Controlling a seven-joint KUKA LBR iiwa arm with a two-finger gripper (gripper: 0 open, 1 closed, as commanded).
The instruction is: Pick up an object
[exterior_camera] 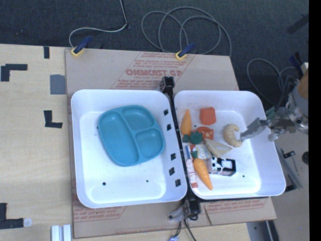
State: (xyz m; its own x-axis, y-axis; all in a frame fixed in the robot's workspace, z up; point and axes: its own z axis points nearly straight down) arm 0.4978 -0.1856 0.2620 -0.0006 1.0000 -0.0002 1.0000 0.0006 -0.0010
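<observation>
The right bin holds several small objects: an orange-red block, a slim orange piece, a red item with green, a beige croissant-shaped piece, a pale wedge, a carrot and a black-and-white item. My gripper reaches in over the bin's right side, its tip just right of the croissant-shaped piece and close to it. I see nothing held in it.
A blue divided plate lies in the left bin. A black divider runs between the bins. Cables loop on the dark floor behind the bench. The arm's wrist hangs over the right bin's rim.
</observation>
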